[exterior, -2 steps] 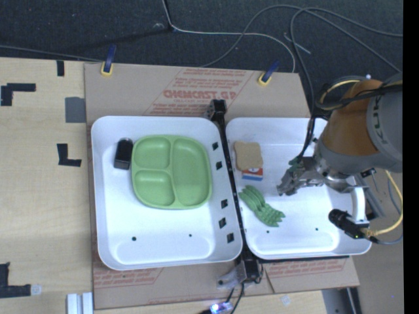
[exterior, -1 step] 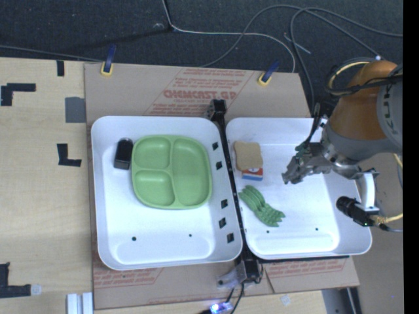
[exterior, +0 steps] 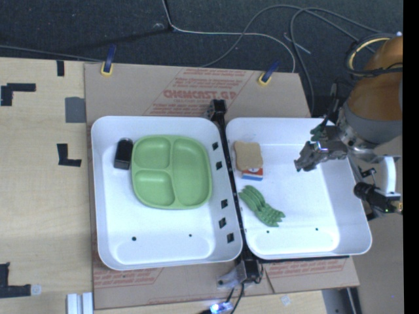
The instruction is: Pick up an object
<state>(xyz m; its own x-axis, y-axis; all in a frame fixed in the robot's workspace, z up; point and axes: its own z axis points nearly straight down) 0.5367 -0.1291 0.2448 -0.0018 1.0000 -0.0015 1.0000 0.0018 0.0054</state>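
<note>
Dark carpet floor with cables beyond the wooden bench.

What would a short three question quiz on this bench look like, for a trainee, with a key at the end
1. True or false: the green divided plate lies in the left bin.
2. Which thing lies nearest the front edge of the right bin? A) the brown sponge-like block B) the green bean pods toy C) the small black object
3. Fill in: the gripper hovers over the ____ bin.

Key:
1. True; the small black object lies beside the plate, at its left edge.
2. B; the block lies farther back, by the divider, on a small red, white and blue item.
3. Right; nothing is seen between its fingers.
</note>
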